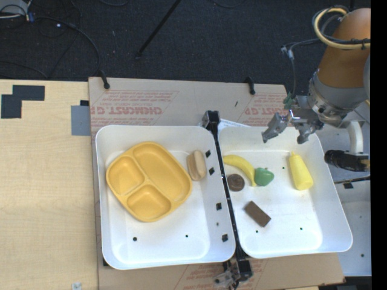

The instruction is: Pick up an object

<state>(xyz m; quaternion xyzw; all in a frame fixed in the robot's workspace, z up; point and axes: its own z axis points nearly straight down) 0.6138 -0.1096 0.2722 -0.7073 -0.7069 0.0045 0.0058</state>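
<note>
My gripper hangs open over the far edge of the right bin, with nothing between its fingers. Below it in that bin lie a yellow banana, a green pepper-like piece, a round brown cookie, a brown chocolate bar and a yellow cylinder-shaped item. The yellow item lies just below and right of the gripper. In the left bin rest a yellow divided plate and a tan bread roll.
A black divider runs between the two bins. The arm comes in from the upper right. Cardboard lies beneath the bins, with a wooden table surface to the left and cables on the dark floor behind.
</note>
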